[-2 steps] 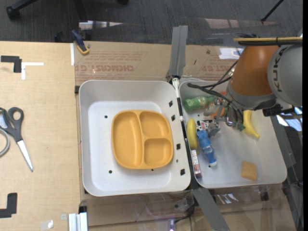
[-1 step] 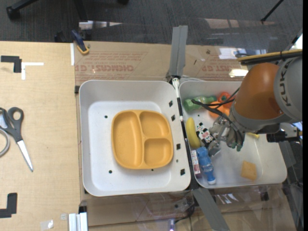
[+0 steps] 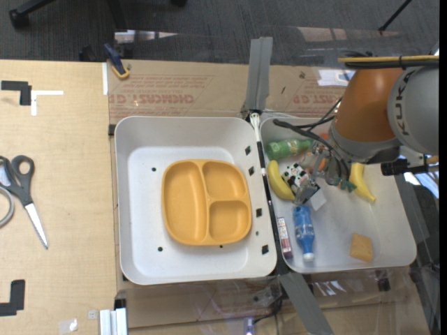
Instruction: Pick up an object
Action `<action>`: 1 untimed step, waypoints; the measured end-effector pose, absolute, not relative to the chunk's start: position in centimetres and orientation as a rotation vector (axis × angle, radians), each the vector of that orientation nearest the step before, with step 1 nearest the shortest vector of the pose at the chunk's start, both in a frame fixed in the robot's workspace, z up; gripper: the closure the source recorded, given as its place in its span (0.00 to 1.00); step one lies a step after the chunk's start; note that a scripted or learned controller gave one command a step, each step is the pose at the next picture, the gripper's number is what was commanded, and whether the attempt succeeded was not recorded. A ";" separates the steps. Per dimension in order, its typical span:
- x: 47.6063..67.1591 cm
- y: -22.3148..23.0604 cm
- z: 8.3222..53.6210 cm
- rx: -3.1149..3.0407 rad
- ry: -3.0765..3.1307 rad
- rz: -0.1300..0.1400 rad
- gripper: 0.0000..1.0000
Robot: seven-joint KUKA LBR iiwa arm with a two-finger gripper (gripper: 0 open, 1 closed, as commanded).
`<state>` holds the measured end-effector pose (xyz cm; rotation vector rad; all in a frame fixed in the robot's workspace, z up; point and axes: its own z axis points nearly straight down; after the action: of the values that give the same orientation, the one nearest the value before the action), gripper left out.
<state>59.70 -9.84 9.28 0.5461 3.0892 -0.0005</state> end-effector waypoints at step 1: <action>54.0 -9.5 12.0 0.340 3.038 -0.006 0.00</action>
<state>53.95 -9.54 11.97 0.3403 3.0377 -0.0060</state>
